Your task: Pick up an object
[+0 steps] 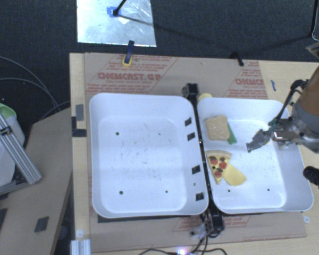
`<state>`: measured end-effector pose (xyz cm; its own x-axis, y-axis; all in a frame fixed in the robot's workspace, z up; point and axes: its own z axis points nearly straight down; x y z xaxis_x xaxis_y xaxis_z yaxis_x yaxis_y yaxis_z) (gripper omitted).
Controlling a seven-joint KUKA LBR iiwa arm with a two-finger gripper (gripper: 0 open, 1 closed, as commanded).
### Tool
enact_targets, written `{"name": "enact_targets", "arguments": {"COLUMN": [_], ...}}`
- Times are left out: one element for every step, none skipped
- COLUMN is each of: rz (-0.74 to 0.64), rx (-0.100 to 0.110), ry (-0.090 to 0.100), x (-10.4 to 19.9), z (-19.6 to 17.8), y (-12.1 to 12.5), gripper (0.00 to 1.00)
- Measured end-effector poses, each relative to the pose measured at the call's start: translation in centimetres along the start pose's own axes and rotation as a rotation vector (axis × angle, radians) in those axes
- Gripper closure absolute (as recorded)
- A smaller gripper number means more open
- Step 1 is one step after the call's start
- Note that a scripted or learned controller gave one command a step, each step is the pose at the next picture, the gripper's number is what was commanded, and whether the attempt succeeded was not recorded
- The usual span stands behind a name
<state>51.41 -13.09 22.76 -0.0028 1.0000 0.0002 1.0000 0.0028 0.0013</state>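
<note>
Bench (165,68): printed cardboard sheet (223,73) covers top; two white bins on it, left bin (143,155) at 9 o'clock, right bin (255,158) at 3 o'clock, touching

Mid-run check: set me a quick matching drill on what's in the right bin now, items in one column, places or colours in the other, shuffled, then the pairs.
Column 1
1. pizza slice
2. bread slice
3. gripper
4. green piece

Column 2
A. tan, near the right bin's far left corner
B. thin strip along the bread's right edge
C. over the bin's middle, right of the bread
D. red-dotted wedge by the divider, nearer the camera than the bread

Pairs: 1-D, 2-A, 3-C, 4-B
</note>
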Motion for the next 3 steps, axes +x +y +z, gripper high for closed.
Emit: {"name": "enact_targets", "arguments": {"rz": [0.002, -0.006, 0.003], "rx": [-0.002, -0.017, 0.010], "ry": [0.003, -0.001, 0.002], "x": [4.0, 7.9, 7.2], "z": [14.8, -12.5, 4.9], "y": [-0.9, -0.9, -2.9], "gripper": [0.00, 0.00, 0.00]}}
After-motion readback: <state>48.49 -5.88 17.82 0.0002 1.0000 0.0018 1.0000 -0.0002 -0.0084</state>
